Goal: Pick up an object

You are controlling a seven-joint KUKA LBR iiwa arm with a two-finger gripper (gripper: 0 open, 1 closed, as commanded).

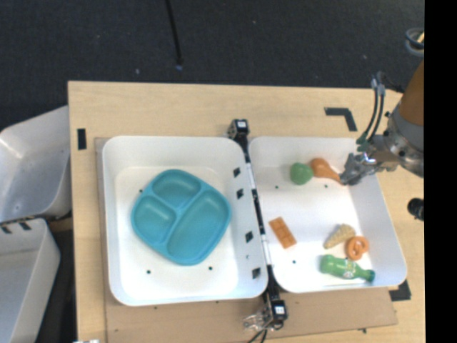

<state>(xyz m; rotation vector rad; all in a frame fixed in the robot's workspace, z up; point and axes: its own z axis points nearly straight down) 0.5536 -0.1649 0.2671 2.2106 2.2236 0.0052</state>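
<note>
Above the right-hand shallow white bin, at its far right edge, the two-finger gripper hung with its tips just beside an orange pear-shaped toy; whether it was open or closed could not be told. In that bin, a round green ball touched the orange toy's left end. Nearer the front lay a flat orange block, a tan wedge, an orange ring and a green bottle. Left of that bin, a teal divided plastic plate sat in its neighbour.
</note>
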